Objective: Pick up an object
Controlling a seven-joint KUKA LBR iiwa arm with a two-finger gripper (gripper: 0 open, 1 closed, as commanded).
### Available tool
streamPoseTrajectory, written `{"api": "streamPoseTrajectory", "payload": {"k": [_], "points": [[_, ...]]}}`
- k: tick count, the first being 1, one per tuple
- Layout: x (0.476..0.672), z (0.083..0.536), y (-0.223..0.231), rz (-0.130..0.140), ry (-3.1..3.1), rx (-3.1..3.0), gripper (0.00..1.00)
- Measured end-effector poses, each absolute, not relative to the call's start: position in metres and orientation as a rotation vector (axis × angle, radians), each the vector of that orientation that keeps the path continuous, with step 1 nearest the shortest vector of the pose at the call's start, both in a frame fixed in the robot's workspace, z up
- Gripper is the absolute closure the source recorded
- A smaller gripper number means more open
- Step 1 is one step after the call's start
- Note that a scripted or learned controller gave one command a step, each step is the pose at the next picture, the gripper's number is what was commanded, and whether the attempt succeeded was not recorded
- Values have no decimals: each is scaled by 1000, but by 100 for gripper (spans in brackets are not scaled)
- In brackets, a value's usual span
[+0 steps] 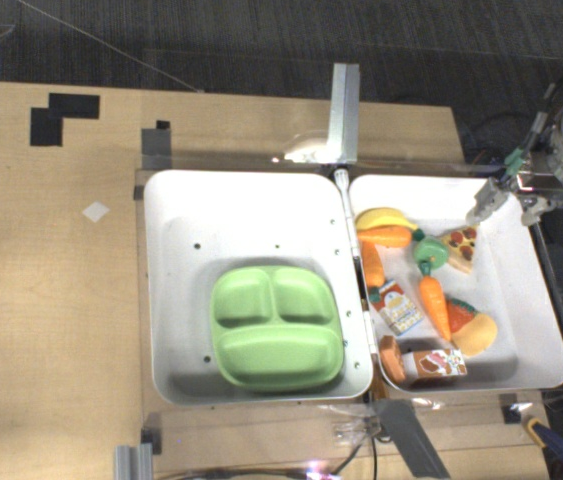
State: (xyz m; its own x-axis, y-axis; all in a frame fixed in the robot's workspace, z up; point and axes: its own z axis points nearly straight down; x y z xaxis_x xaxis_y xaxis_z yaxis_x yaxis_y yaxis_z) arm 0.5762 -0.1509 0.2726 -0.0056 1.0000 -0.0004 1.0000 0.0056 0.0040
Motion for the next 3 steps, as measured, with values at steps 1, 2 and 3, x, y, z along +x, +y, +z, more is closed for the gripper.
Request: {"api": "streamPoseTrajectory", "payload": {"k": [1,2,3], "points": [[552,159,-125,4,2383,2043,0],[560,97,-120,7,2499,1895,0],[562,108,-120,12,2495,1891,100]]}}
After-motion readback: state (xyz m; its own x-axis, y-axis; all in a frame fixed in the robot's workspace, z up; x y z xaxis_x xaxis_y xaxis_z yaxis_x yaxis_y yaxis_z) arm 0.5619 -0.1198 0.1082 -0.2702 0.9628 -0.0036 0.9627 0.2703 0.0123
